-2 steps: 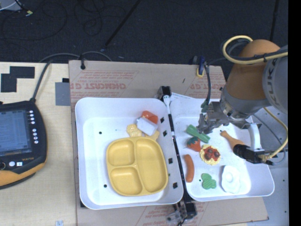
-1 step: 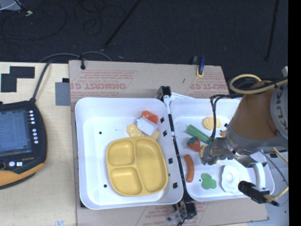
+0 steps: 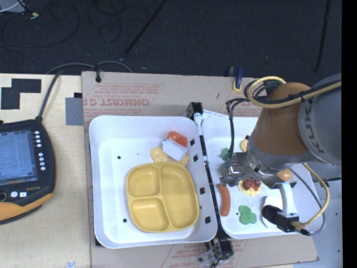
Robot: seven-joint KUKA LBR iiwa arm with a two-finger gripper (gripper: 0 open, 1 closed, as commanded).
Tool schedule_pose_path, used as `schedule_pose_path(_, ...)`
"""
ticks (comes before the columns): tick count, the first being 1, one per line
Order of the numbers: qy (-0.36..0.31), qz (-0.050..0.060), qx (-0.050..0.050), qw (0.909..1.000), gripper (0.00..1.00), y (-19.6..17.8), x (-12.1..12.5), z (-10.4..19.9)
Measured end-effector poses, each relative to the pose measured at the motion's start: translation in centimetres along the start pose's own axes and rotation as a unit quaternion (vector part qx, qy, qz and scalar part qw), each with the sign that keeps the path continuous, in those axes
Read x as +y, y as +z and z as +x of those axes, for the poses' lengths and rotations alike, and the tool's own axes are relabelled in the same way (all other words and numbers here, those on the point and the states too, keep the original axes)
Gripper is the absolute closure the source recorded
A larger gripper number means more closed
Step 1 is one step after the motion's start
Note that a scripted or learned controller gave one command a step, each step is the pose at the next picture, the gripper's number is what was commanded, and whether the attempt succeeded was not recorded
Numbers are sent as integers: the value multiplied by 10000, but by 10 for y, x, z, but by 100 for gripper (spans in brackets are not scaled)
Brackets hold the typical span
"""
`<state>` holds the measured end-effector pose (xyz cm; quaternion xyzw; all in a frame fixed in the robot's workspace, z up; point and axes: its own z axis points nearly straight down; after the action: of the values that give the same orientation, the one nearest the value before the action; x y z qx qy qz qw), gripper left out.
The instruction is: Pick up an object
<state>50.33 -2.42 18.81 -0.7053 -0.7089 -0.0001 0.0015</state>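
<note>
Arm [image 3: 281, 124] reaches in over right bin [image 3: 216, 134]. Gripper [image 3: 235, 171] sits low by bin's left wall, just beyond orange sausage [image 3: 224, 200]; jaws apart or together, cannot tell. Yellow-and-red toy [image 3: 250, 187] just beside gripper, green toy [image 3: 247, 215] nearer front edge. Left bin [image 3: 109, 172] holds yellow divided plate [image 3: 146, 183]; orange-and-white piece [image 3: 175, 145] at plate's far edge. Tablet [image 3: 19, 163] on bench, far left.

Even overhead light, soft shadows, slightly grainy.
</note>
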Motion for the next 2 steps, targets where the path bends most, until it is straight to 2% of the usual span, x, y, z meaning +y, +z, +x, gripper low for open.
schedule_pose_path(1,-5,-33,6,10000,100,-97,-27,47)
schedule_pose_path(2,-6,-10,-3,10000,100,-139,-27,102)
